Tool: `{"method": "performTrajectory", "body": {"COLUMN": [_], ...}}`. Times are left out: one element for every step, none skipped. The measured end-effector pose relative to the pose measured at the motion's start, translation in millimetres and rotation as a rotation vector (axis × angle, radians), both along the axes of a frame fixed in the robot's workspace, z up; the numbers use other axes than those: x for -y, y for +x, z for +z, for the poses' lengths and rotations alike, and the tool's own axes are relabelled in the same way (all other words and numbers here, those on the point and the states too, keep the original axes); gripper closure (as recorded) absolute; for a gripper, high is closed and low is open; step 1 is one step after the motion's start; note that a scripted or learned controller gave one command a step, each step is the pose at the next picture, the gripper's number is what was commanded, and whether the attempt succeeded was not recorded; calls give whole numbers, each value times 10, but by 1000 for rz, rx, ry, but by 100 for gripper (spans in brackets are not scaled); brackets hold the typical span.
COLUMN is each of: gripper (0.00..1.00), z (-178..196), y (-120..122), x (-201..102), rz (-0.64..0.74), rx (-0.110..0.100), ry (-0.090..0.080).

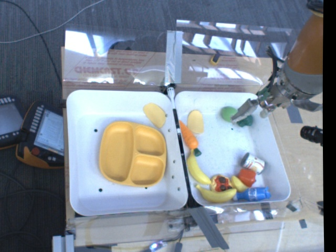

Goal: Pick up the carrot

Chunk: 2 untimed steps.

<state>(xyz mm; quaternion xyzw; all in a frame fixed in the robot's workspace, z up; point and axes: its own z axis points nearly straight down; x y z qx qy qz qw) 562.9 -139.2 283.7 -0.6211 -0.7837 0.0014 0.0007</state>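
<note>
Carrot (pixel 188 136) lies by the right bin's (pixel 277 146) left wall, well apart from my fingers (pixel 242 113). Can't tell how far they're open. Grey carpet (pixel 63 9) surrounds the surface.

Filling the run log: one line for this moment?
hand above green item, right bin | carrot ungrasped, by divider | divided tray in left bin

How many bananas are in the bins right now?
2. One banana lies in the right bin beside the carrot's green tip; the other banana curves along the near wall. The pile might hide more.
</note>
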Motion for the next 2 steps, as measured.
{"method": "performTrajectory", "body": {"gripper": [0, 0], "z": [-786, -1032], "y": [-102, 171], "x": [-904, -992], "rz": [322, 425], "rx": [-2, -2], "ry": [4, 2]}}
